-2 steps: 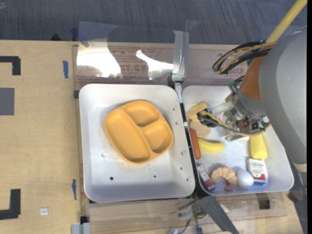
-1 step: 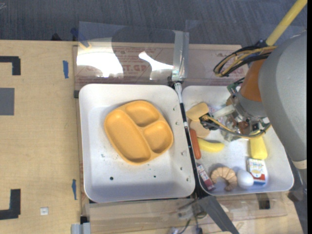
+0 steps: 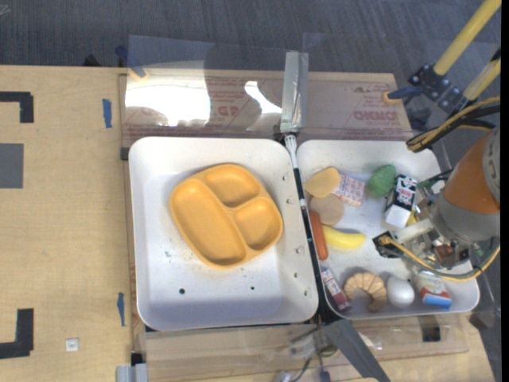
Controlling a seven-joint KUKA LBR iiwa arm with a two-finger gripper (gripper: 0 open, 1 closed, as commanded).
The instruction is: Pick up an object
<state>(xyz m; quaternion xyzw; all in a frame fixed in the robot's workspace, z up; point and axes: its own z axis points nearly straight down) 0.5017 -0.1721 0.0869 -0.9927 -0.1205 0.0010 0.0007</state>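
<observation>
The right bin (image 3: 362, 151) holds several small items: a green object (image 3: 382, 179), a yellow banana (image 3: 344, 238), a red hot dog (image 3: 319, 235), a tan bread slice (image 3: 322, 182), a croissant (image 3: 367, 286), a silver egg shape (image 3: 400, 293) and a small black-and-white carton (image 3: 402, 193). My gripper (image 3: 425, 249) reaches down over the right part of this bin, beside the carton and above the silver egg shape. Cables and the wrist cover its tips. I see nothing clearly held between them.
The left bin (image 3: 151, 213) holds an orange divided tray (image 3: 225, 213). A clear divider (image 3: 293, 94) stands behind the bins. The grey arm with its orange band (image 3: 475, 185) enters from the right. Wooden bench (image 3: 56, 213) lies to the left.
</observation>
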